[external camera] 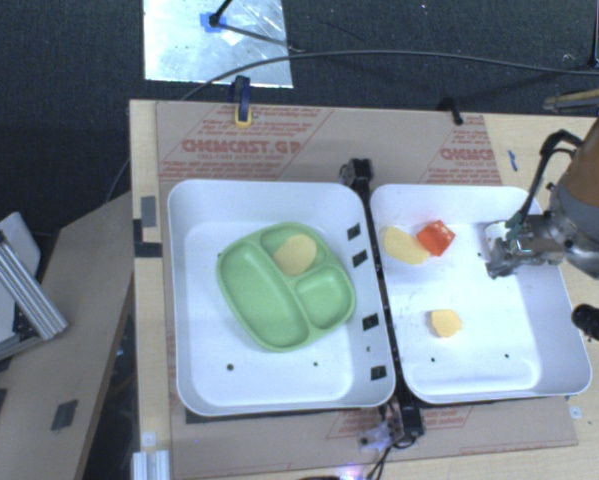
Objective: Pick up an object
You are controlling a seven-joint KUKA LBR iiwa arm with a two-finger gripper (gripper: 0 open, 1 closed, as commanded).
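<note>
small yellow chunk (444, 322) sits nearest the camera, in the right bin (554, 368), toward its near edge, roughly mid-width. blocky, matte, looks like foam or plastic toy food. end effector (499, 256) hangs over the same bin by its right edge, mid-depth, low; can't tell how its grip is set, metal parts blur together and nothing is visibly held. key relation: from the end effector the chunk lies toward the near edge and a bit left, near but apart. two more candidates lie left of the end effector, toward the far-left corner: a red glossy piece (436, 237) touching a pale yellow oblong (405, 246), its long axis slanting from far-left to near-right. likely harder to pick since they touch. left bin (209, 368) carries a green divided plate (269, 298), smooth plastic, with a rounded yellow item (296, 255) in its far compartment. bins are smooth white plastic on a cardboard-covered tabletop (309, 138).
</note>
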